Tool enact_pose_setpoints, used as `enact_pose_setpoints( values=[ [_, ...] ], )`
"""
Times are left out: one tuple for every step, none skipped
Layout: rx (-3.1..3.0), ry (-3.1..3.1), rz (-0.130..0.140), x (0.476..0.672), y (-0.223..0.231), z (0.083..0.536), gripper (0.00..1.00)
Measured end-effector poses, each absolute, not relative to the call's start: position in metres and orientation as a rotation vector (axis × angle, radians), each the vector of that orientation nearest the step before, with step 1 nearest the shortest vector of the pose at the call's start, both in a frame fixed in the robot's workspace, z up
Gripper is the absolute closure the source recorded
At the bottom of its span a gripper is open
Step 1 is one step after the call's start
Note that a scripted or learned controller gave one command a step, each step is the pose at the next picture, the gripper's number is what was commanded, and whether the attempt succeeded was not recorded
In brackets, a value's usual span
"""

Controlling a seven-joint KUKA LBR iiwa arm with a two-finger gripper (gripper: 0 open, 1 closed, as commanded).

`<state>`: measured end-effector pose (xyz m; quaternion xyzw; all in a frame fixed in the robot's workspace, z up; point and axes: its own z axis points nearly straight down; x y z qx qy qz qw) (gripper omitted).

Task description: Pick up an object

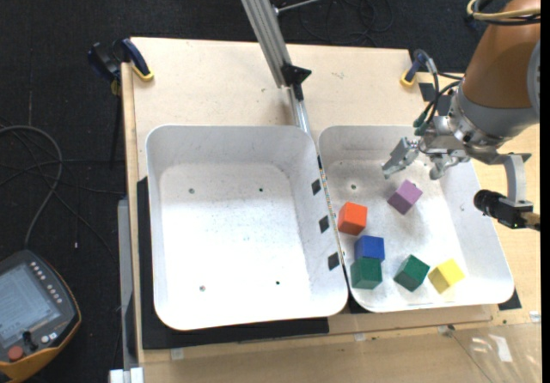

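The right bin (481, 227) holds several small cubes. A purple cube (405, 196) lies near the middle and an orange cube (352, 217) sits close to the left wall. Along the front are a blue cube (370, 247), a dark green cube (366, 272), a green cube (412, 272) and a yellow cube (446, 275). My gripper (418, 163) hangs over the bin's back part, just behind the purple cube and apart from it. Its fingers (396, 159) are spread open with nothing between them.
The left bin (172, 158) stands beside the right one, their walls meeting in the middle. A slanted metal pole (262, 16) reaches down to the bins' back junction. Clamps (133, 59) grip the board's back corners. A teach pendant (30, 308) lies at the bottom left.
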<state>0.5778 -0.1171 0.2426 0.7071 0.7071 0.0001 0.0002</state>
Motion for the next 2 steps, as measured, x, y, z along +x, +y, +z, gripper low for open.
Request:
enact_pose_setpoints(
  values=[
    [2.218, 2.212, 0.0, 0.597, -0.163, 0.118, 0.0],
    [2.222, 2.214, -0.001, 0.598, -0.202, 0.095, 0.0]
  ],
)
